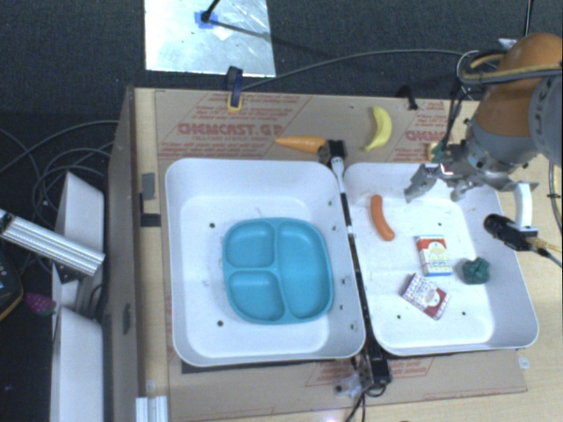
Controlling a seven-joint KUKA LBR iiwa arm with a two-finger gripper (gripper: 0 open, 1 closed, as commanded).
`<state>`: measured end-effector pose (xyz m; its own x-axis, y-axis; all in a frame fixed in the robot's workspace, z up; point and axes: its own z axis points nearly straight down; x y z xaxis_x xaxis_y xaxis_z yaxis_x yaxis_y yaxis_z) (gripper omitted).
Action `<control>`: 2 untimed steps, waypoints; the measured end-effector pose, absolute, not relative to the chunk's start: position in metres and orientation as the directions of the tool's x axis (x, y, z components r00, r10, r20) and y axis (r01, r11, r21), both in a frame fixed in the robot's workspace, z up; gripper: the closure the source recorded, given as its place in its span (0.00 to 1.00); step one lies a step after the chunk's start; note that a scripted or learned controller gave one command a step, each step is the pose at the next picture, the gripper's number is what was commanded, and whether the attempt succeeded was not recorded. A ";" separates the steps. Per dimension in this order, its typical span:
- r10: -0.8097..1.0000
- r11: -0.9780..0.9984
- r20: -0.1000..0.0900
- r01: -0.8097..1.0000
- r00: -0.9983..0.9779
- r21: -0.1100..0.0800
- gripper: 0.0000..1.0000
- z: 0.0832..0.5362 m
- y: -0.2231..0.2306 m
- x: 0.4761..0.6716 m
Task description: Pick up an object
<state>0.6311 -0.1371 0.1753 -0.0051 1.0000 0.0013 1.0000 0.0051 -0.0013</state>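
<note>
Camera view: the claw (437,181) hangs with fingers spread apart, clamped on nothing, over the right bin (510,323). The sausage (382,217) lies just below-left of it, long axis running up-down, slightly slanted.

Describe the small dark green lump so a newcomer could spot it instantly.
Start at the right-hand shallow white bin, the one without the blue divided plastic plate. Along its right side, just right of the small red and white carton, lies the small dark green crumpled lump. It is the bin's one green, shapeless item; its neighbours are boxy cartons or an orange sausage shape.
</note>
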 end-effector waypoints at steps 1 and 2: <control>1.000 0.005 0.001 1.000 -0.005 -0.001 0.00 0.106 -0.100 0.637; 1.000 0.006 0.000 1.000 -0.006 0.002 0.00 0.084 -0.084 0.656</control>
